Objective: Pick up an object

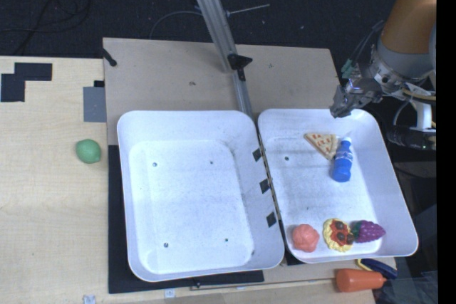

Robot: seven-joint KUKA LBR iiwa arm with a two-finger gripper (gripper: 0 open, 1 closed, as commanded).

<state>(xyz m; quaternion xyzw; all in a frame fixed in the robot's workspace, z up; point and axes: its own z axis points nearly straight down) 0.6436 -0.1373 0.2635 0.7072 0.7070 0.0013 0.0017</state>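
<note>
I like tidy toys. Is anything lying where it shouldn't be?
Yes, two toys lie outside the bins. A green ball sits alone on the bench left of the left bin, and an orange carrot-like toy lies on the bench below the right bin's front edge.

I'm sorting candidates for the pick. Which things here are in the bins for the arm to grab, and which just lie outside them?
In the right bin, near the gripper:
blue bottle
pizza slice toy
pink ball
yellow toy food
purple grapes toy

Lying about, outside the bins:
green ball
orange carrot toy
</note>
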